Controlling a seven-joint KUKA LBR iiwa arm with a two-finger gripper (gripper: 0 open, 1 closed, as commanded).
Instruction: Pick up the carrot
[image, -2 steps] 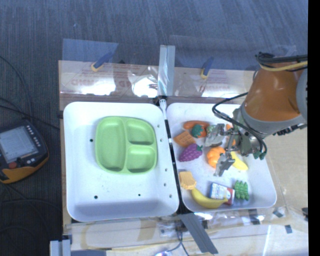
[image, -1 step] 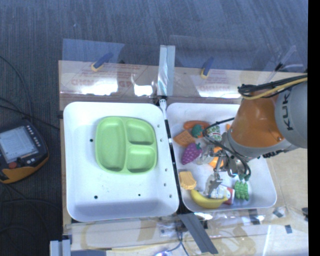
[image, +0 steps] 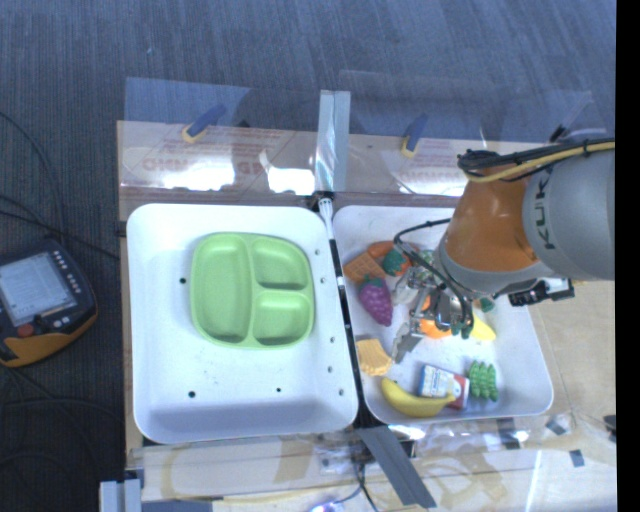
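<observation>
The carrot (image: 366, 263) is orange with a green top and lies near the back left of the right bin (image: 530, 385), beside a purple bunch of grapes (image: 377, 300). My gripper (image: 435, 328) is low over the middle of that bin, to the right of the carrot and in front of it, and apart from it. Its fingers (image: 407, 341) are spread open. A small orange piece (image: 436, 325) lies between them; I cannot tell whether they touch it. The arm's orange band hides part of the bin's back right.
The right bin also holds a banana (image: 412, 400) at the front, a small carton (image: 440, 383), a green toy (image: 483, 380), a yellow piece (image: 482, 329) and a tan slice (image: 372, 356). The left bin (image: 160, 395) bears a green divided plate (image: 252, 290).
</observation>
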